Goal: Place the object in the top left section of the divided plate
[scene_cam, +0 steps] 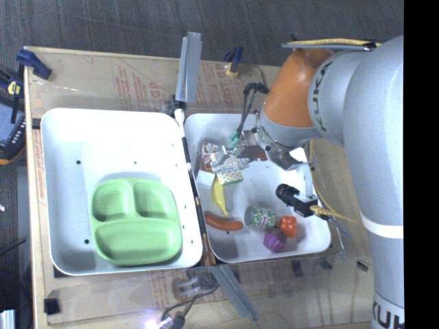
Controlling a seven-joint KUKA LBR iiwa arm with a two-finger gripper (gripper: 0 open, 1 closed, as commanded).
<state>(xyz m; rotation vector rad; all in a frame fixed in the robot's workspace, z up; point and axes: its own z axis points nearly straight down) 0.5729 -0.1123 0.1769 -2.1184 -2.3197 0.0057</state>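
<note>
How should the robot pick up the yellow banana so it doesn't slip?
Probably from straight above, pinching the banana across its narrow middle. It lies flat on the floor of the right bin, long and thin, running roughly top to bottom, so the fingers should close from its left and right sides. The hot dog sits near its lower end, so the middle is safer.

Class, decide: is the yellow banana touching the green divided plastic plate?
Apart. The camera view shows the yellow banana in the right white bin and the green divided plastic plate in the left bin.
</note>
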